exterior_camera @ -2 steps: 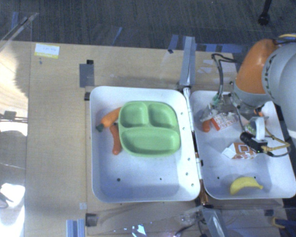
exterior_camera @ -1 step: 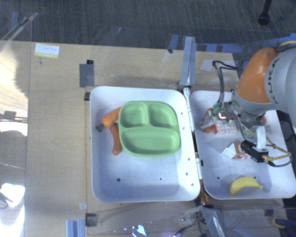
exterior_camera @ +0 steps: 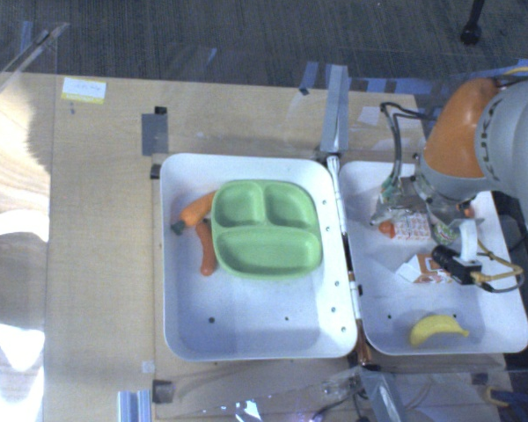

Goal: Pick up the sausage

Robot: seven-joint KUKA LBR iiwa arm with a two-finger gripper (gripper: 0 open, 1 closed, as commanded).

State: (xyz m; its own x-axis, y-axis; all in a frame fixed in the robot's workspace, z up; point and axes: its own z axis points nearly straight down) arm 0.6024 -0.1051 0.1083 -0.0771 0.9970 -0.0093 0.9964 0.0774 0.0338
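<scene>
Approach step: gripper [exterior_camera: 403, 202] over right bin [exterior_camera: 502, 323], jaw state indeterminate; sausage [exterior_camera: 207, 251] lies well left, needing traverse

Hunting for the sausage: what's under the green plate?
The sausage pokes out at the green plate's left edge, beside a carrot. Anything further beneath is covered.

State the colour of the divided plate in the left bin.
Light green: the three-compartment plastic plate, seen clearly in the camera view.

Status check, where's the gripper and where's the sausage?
Gripper over right bin, fingers unclear. Sausage in left bin, wedged beside green tray, next to carrot.
</scene>
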